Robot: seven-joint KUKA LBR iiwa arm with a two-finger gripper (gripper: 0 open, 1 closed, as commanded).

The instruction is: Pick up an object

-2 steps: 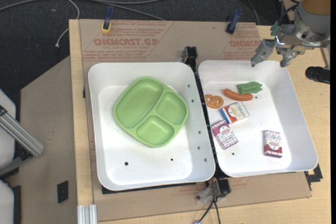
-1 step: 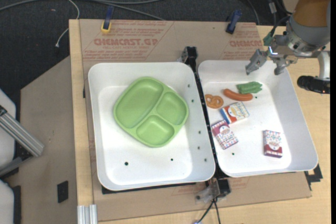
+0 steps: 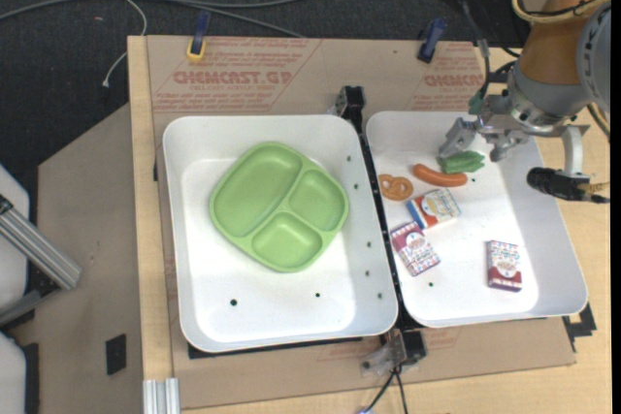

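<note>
End effector [image 3: 473, 148] closed on green item [image 3: 466, 162], hot dog [image 3: 439, 175] and pretzel [image 3: 394, 186] just beside.

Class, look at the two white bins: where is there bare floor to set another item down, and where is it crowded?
Left bin: bare floor along the near edge below the green plate, and a strip on its left. Right bin: bare near-right corner beyond the red card box. Crowded: around the hot dog, pretzel and hand.
</note>
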